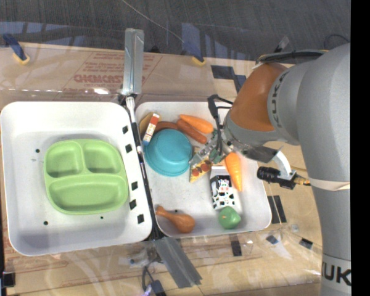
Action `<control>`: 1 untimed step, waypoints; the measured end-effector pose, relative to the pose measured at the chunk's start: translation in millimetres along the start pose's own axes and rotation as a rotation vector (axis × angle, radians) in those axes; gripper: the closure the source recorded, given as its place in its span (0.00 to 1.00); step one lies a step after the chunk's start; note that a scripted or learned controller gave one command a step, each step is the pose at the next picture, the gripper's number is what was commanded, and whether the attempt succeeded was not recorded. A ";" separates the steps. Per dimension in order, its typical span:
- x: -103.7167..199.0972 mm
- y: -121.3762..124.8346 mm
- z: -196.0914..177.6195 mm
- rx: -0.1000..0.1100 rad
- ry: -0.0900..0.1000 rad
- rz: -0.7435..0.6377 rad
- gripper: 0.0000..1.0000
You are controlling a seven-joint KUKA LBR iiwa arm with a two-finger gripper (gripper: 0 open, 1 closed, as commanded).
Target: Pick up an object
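Grey arm [314, 110] looms over our right bin [259, 217], gripper [214, 148] low among the toys, can't tell its state, with the carrot [234, 170] just right of it, long axis running toward the bin's near edge.

Glossy plastic: teal bowl [168, 152], green divided plate [85, 176]; bins [24, 165] matt white.

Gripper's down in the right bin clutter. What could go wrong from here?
1. The gripper sits among tightly packed items: a carrot, a small packet and the blue bowl. It may catch two things or none.
2. The bowl lies against those items, so a lift could drag or tip it.
3. The arm hides the grasp, so a miss may pass unseen.
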State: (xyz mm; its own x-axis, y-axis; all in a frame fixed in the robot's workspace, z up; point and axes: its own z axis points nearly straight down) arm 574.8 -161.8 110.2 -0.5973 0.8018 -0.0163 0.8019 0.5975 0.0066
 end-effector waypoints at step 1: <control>52.9 56.0 -84.0 0.005 0.014 0.204 1.00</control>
State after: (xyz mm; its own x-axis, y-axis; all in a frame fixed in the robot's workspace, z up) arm 586.8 -85.2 193.8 -0.4222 0.9065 -0.0011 0.9065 0.4222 0.0035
